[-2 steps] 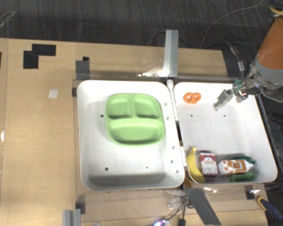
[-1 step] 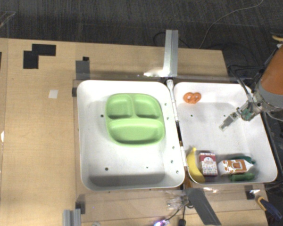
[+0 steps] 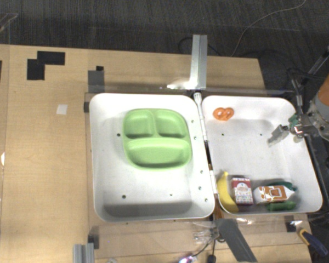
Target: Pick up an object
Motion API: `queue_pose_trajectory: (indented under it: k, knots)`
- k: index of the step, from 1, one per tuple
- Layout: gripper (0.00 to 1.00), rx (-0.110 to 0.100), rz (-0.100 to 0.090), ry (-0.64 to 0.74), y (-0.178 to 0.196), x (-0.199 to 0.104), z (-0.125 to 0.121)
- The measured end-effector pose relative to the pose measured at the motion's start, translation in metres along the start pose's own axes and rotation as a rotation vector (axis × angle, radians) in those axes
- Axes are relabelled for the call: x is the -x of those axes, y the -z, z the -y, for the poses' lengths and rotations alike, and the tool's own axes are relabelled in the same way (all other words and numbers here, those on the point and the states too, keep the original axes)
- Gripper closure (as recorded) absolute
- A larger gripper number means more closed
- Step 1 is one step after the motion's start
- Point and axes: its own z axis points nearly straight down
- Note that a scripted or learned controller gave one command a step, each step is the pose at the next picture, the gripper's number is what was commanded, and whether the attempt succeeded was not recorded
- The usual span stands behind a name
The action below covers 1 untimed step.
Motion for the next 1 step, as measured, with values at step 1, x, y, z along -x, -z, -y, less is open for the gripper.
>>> queue_pose_trajectory:
  k: [1]
  knots:
    - [0.00,-0.001,-0.001,0.100,-0.0418,-0.0013,0.0015]
